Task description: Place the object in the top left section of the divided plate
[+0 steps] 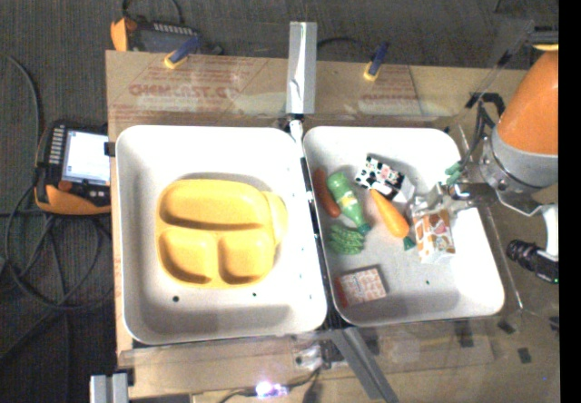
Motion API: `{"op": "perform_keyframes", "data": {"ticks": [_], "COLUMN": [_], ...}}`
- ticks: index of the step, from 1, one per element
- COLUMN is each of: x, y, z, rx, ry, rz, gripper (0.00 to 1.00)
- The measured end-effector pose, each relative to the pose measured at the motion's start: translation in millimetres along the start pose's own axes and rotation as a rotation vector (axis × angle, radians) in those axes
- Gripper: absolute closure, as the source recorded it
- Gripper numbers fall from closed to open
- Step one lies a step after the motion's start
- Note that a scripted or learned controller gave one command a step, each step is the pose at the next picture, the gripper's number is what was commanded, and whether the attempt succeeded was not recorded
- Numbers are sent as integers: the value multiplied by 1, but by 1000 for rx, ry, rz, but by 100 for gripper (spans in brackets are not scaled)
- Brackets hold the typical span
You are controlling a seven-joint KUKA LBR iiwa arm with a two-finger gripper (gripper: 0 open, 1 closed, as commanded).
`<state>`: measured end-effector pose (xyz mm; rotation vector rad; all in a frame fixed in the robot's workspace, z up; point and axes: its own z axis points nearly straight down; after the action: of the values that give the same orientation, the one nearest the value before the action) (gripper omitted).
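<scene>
A yellow divided plate (221,229) lies in the left white bin (136,211), with one long section at the far side and two smaller ones nearer the front. The arm, with its orange band (536,111), reaches over the right edge of the right bin (472,301). My gripper (447,197) hangs low over that bin's right side, just above a red and white carton (434,238). Whether it touches the carton is unclear. An orange carrot (390,213) lies just left of the gripper.
The right bin also holds a green bottle (346,195), a red sausage (325,193), a cow-patterned box (379,175), a green leafy vegetable (346,239) and a flat cracker pack (362,285). A metal post (301,65) stands behind the bins.
</scene>
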<state>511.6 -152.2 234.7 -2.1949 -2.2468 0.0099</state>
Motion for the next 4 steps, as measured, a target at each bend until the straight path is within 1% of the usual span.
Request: {"op": "perform_keyframes", "data": {"ticks": [1, 2, 3, 4], "x": [79, 139, 181, 261], "y": [5, -25, -21, -23], "z": [-49, -26, 6, 19], "rx": [-2, 0, 1, 1], "ry": [2, 3, 3, 3], "rz": [-148, -267, -434, -375], "gripper": [100, 100, 100, 100]}}
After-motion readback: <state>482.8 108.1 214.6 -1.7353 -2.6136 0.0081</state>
